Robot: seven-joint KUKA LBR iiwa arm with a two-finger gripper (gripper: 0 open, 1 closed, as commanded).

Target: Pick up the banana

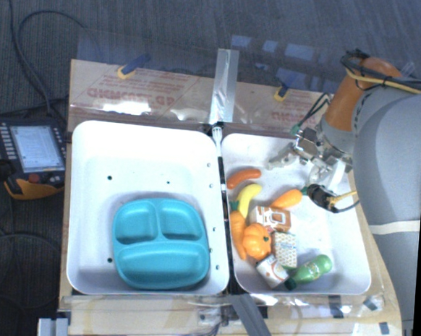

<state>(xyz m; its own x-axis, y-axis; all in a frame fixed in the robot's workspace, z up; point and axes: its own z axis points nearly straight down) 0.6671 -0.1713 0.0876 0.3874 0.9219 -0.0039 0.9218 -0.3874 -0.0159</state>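
Just banana (pixel 247 199) beside right bin's (pixel 346 283) inner wall, jaws (pixel 296 154) apart above.

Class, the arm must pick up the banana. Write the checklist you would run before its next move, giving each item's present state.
1. Yellow curved banana in sight in the right white bin: ok.
2. Banana's top uncovered: ok.
3. Room beside the banana: not ok; an orange sausage-shaped toy and a small printed carton crowd it.
4. Pincer above the banana: not ok; it hangs over the bin's far right part.
5. Pincer open enough: cannot tell.
6. Teal divided plate out of the way, in the left bin: ok.
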